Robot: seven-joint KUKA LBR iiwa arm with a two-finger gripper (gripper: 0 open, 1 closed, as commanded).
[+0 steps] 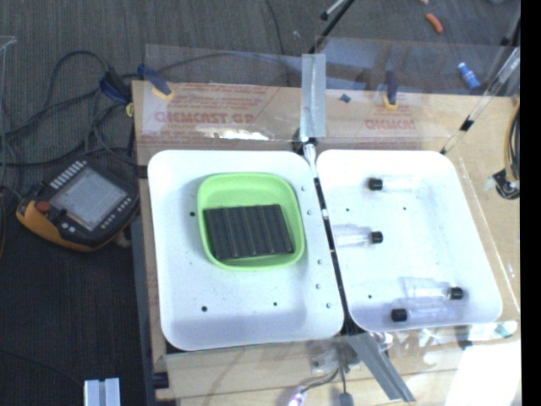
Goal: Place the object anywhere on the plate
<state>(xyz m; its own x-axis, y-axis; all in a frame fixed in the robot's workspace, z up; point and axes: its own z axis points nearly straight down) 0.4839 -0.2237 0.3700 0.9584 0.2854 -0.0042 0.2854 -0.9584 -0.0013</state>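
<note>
A: Left bin (pixel 169 311), contents?

B: One green plate (pixel 207 194), square with rounded corners. On it lies a dark ribbed slab (pixel 250 232), covering most of its floor.

A: Right bin (pixel 473 227)?

B: Four clear tubes with black caps: one near the back (pixel 382 184), one by the dividing edge (pixel 359 238), two at the front (pixel 435 293) (pixel 414 314). Their glass bodies are faint against the white.

A: Fingers?

B: Cannot tell.

A: Off the desk (pixel 254 117)?

B: A handheld pendant (pixel 80 205) on the floor, left.
</note>
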